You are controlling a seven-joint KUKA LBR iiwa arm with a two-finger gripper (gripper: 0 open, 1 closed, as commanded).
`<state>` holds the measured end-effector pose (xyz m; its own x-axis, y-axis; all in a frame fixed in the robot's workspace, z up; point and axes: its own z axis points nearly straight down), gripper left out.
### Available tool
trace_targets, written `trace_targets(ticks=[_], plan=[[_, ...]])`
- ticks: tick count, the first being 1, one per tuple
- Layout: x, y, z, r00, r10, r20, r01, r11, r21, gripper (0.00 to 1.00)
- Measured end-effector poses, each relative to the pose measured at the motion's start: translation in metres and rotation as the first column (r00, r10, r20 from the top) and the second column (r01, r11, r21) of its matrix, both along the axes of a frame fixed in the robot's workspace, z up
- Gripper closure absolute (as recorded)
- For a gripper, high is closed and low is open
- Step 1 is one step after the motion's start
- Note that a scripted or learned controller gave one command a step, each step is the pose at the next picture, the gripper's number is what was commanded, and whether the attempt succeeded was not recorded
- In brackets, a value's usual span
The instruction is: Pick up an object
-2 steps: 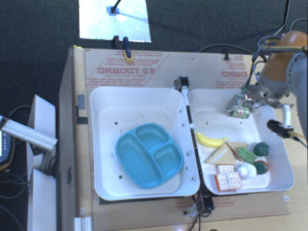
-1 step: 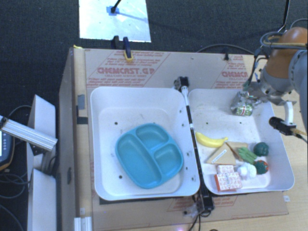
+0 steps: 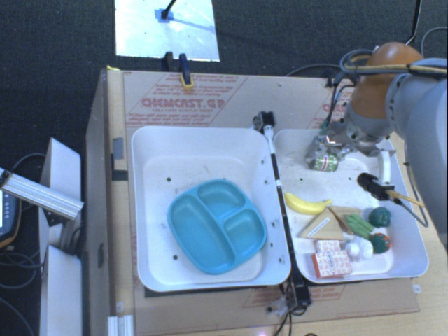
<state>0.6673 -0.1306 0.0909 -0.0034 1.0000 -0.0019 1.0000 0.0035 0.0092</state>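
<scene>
While the grey arm with its orange band reaches into the right-hand shallow white bin (image 3: pixel 420 257), its claw (image 3: pixel 327 149) sits low at that bin's far left corner, right over a small green-and-silver can (image 3: pixel 324 162) lying on its side; whether the claw is apart or together cannot be told from this slant, and nothing shows the can between its tips. My judgement is that the can, being round and on its side, could roll off toward the bin wall or the divider if pressed off-centre, and a grasp so near the corner may catch the rim. Along the bin's near side a yellow banana (image 3: pixel 306 204), a tan wedge-shaped block (image 3: pixel 323 224), a red-and-white patterned box (image 3: pixel 332 258) and green round toys (image 3: pixel 379 217) lie crowded, well apart from the claw. A light blue divided plastic plate (image 3: pixel 217 224) lies in the left-hand white bin (image 3: pixel 150 187). Red lettering on the brown cardboard sheet (image 3: pixel 210 93) covering the worktop reads roughly "CHEMCAST GP"; the can's label is too small to read.
</scene>
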Motion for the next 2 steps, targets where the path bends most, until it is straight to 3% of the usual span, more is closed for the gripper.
trace_targets(ticks=[1, 2], plan=[[0.003, 0.070, 0.096, 1.000, 0.002, -0.003, -0.002, 1.000, 0.003, 1.00], [-0.022, 0.123, 0.135, 1.000, 0.002, -0.006, -0.002, 1.000, 0.003, 1.00]])
